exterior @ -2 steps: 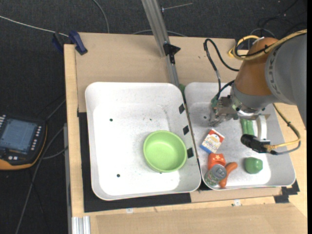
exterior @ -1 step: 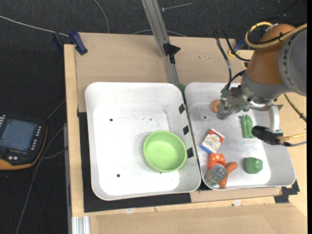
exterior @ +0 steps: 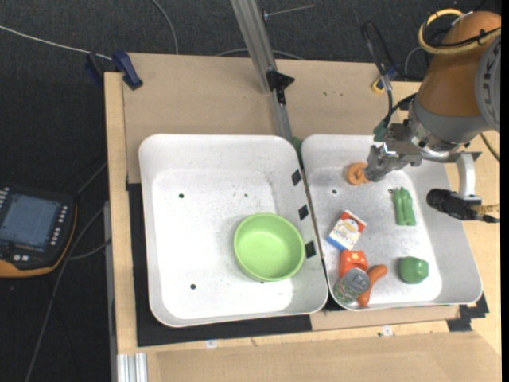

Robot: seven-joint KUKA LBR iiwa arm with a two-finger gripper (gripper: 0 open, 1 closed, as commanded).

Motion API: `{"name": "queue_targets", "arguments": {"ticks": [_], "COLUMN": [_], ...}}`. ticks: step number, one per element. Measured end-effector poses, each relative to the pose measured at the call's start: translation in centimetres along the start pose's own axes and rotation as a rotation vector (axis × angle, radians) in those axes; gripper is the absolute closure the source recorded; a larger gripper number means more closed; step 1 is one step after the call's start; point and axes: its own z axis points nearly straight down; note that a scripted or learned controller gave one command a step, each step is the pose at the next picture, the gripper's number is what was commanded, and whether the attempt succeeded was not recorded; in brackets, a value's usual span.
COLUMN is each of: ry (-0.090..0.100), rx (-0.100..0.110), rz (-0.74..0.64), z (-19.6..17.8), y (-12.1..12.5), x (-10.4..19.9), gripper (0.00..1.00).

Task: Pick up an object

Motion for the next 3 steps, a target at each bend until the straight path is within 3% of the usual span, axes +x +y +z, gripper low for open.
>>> {"name": "queue_targets", "arguments": {"ticks": [3], "ry": [0.002], "rx": [0.005], "rz": [-0.004], "z": [-3.4], "y": [1.1], "x": [15.3], "gripper": [1.00]}}
